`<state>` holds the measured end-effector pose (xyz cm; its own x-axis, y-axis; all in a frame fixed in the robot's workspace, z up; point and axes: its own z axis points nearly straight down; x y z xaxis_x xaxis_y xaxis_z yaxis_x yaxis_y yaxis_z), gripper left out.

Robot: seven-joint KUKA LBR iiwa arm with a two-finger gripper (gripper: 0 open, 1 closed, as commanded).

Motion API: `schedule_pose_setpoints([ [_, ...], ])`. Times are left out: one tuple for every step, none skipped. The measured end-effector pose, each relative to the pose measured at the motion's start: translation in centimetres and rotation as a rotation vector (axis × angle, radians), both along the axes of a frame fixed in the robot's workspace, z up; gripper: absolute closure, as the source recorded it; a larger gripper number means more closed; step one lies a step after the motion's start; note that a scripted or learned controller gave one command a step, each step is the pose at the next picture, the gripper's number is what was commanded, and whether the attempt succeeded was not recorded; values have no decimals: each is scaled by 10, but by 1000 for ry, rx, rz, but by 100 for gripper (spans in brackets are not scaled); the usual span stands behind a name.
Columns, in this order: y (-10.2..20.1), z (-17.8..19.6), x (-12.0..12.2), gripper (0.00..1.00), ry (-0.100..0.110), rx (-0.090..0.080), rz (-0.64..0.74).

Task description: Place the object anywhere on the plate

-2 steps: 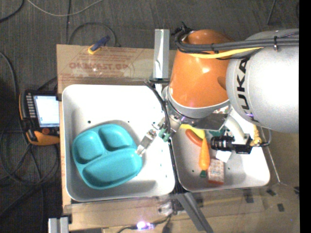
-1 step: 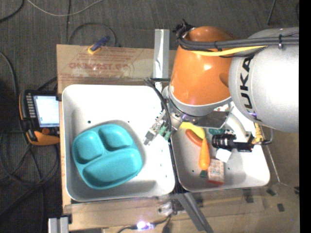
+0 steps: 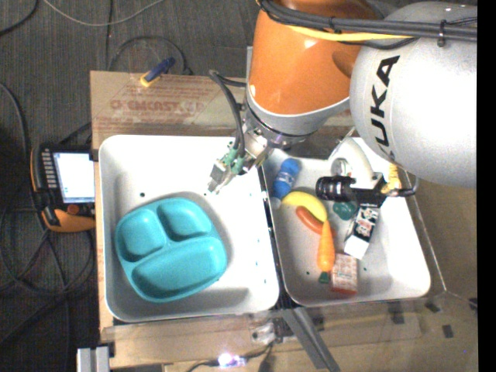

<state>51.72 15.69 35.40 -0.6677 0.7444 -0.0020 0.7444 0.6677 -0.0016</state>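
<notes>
On the arm's white housing (image 3: pixel 418 91), black letters "UKA"; pincer (image 3: pixel 221 175) state unclear.

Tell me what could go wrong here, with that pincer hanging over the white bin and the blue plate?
1. The pincer hangs above the left bin, beside the teal plate rather than over it; anything released here would likely miss.
2. The banana, carrot and small cartons lie crowded in the right bin, so a grab might catch the wrong item.

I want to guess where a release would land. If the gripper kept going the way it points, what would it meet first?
The gripper points down and left, over the left bin. Going on, it would probably meet the blue plate's upper rim first, or the bin floor just before it; depth is unclear.
</notes>
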Motion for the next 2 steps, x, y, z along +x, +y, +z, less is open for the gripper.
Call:
schedule_pose_setpoints([
  [-60,69,39,100,-2,-1,-464],
  [-45,80,-33,100,0,0,-225],
])
